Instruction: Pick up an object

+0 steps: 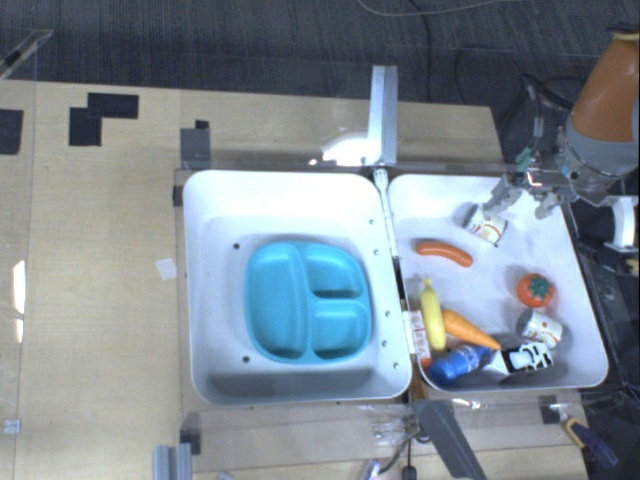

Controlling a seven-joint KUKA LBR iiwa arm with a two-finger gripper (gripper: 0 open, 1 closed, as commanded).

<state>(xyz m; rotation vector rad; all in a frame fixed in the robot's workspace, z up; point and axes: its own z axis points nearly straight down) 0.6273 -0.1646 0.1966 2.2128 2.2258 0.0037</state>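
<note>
The hand (522, 194) is seen over the far part of the right bin (590, 298), its two fingers spread apart with nothing between them. A small white cup (486, 228) lies just beside the left finger. Nearer than the cup, a sausage (443, 253), a tomato (536, 289), a banana (432, 314), a carrot (468, 328) and a blue bottle (455, 365) are scattered. A blue tray (305, 300) sits in the left bin (200, 268)

The arm enters at upper right, orange band uppermost, its tool (522, 196) spread open, pointing down
</note>
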